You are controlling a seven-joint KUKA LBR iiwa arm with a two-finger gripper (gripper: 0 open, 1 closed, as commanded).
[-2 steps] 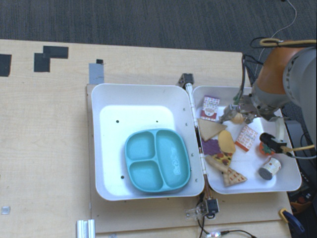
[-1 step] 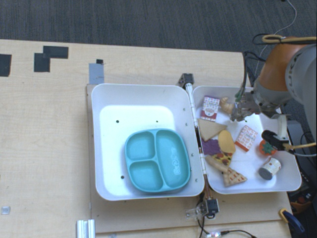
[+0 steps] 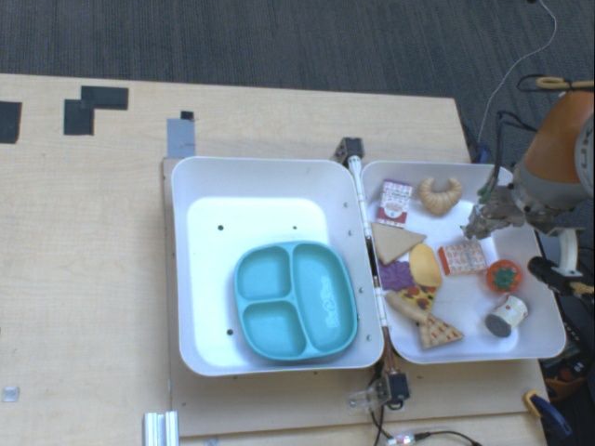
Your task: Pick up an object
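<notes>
The right bin (image 3: 539, 347) holds several toy foods: a red-and-white carton (image 3: 394, 202), a croissant (image 3: 439, 194), a sandwich wedge (image 3: 397, 242), a yellow lemon (image 3: 426, 266), a purple piece (image 3: 397, 275), a pizza slice (image 3: 441, 331), an orange-red packet (image 3: 462, 257), a tomato (image 3: 503, 276) and a grey-white cylinder (image 3: 505, 316). My gripper (image 3: 484, 221) hangs over the bin's upper right part, just above the orange-red packet and right of the croissant. Nothing shows between its tips.
The left bin (image 3: 200, 249) holds a blue three-compartment plate (image 3: 296, 299). The grey arm with its orange band (image 3: 558, 156) reaches in from the right edge. Black clamps sit at the bins' divider, top (image 3: 350, 148) and bottom (image 3: 390, 388). Cables trail at the right.
</notes>
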